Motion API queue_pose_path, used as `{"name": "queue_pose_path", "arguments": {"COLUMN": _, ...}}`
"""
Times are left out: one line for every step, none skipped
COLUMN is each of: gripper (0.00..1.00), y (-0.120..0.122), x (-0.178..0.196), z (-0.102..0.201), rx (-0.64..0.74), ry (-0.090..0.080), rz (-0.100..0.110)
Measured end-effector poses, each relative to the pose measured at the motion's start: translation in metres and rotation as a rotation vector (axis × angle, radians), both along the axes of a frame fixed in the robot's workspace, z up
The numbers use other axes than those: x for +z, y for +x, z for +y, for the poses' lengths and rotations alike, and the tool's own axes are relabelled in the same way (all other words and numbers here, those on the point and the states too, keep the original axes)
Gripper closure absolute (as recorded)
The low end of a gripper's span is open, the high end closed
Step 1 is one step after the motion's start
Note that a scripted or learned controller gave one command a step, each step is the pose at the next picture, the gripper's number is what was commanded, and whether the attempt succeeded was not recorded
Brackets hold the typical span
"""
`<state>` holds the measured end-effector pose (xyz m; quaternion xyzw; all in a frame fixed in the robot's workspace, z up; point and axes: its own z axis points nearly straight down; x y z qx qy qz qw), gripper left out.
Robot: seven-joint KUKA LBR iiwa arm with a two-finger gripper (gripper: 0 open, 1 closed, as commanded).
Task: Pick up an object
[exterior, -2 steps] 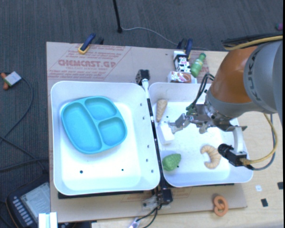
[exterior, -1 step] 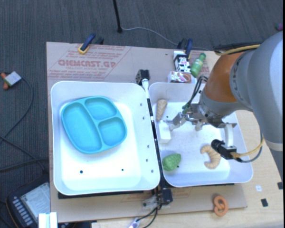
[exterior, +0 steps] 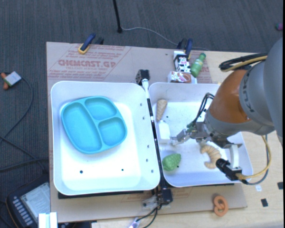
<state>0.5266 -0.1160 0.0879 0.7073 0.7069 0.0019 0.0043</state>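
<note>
The robot's claw [exterior: 183,136] hangs low in the right bin [exterior: 199,177], its fingers slightly apart and clamped on nothing. Objects ring it: a white block [exterior: 163,130] just at 9 o'clock, a green leafy toy [exterior: 171,161] at 7 o'clock, a tan croissant-shaped piece [exterior: 211,154] at 4 o'clock, a cream cone [exterior: 161,108] at 11 o'clock. All look light; the block seems stiff and flat-sided, likely the easiest to pinch across. It lies near the bin's left wall, leaving scant room there; the bin's middle is open. A blue divided plate [exterior: 93,123] sits in the left bin [exterior: 66,179].
</note>
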Motion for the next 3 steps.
{"name": "queue_pose_path", "arguments": {"gripper": 0.0, "y": 0.093, "x": 0.0, "z": 0.008, "rx": 0.002, "ry": 0.0, "rz": 0.0}}
{"name": "queue_pose_path", "arguments": {"gripper": 1.0, "y": 0.093, "x": 0.01, "z": 0.007, "rx": 0.002, "ry": -0.003, "rz": -0.001}}
{"name": "queue_pose_path", "arguments": {"gripper": 1.0, "y": 0.015, "x": 0.097, "z": 0.085, "rx": 0.003, "ry": 0.004, "rz": 0.008}}
